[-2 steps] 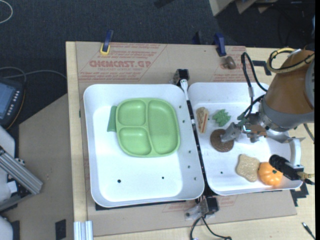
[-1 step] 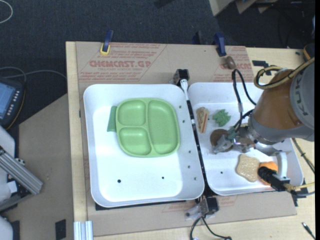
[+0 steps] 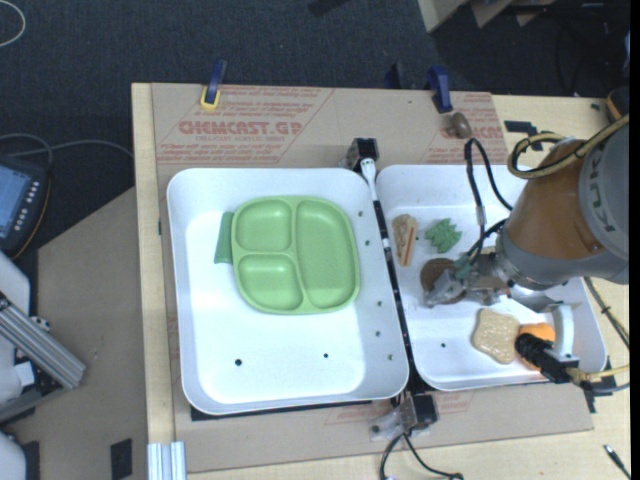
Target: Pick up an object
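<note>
White plastic bins, two, sit side by side on the desk [image 3: 300, 118], whose top is covered with brown cardboard printed in red lettering.

Left bin [image 3: 200, 298]: holds a pale green divided plate [image 3: 296, 254] with three compartments, lying flat toward the far half of the bin. A darker green flat piece [image 3: 222, 238] pokes out from under the plate's left edge.

Right bin [image 3: 440, 368]: several small objects.
- Tan and orange wedge-shaped item [image 3: 404, 239], near the bin's left wall, far half.
- Small dark green leafy item [image 3: 442, 234], just right of the wedge.
- Brown rounded item [image 3: 436, 272], nearer than the leafy one, touching or just beside the jaws' tips.
- Beige toast-like slice [image 3: 492, 334], near side of the bin.
- Orange item [image 3: 534, 332], just right of the slice, partly behind a black part of the arm.

Arm: grey body with orange band enters from the right, above the right bin. Jaws [image 3: 452, 284] point left, low over the bin, at the brown rounded item. Jaw spacing: cannot tell; the tips blur against the brown item. Nothing is clearly seen between them.

Blue clamps [image 3: 213, 84] grip the far edge of the desk.
</note>
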Controlling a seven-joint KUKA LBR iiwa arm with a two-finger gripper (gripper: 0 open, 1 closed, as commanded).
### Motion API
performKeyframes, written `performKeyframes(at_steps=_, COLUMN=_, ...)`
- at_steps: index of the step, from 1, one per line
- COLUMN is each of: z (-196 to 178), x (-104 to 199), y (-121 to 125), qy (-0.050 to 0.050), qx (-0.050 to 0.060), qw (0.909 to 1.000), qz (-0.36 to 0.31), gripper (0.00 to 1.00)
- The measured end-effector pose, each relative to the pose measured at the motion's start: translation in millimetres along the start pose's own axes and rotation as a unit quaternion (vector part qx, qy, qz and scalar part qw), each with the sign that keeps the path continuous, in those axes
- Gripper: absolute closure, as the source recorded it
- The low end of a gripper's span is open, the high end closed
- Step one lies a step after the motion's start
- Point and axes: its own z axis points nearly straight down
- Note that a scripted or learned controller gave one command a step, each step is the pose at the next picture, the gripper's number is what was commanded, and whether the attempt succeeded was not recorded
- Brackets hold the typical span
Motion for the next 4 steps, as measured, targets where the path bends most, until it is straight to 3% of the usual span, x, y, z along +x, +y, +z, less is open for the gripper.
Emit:
performKeyframes(at_steps=1, z=-10, x=0, y=0, qy=0.0, qx=-0.001, qw=1.0, qz=0.0, gripper=1.0)
performKeyframes(at_steps=4, z=-143, x=15, y=3, qy=-0.002, qx=-0.005, qw=1.0, qz=-0.002, gripper=1.0)
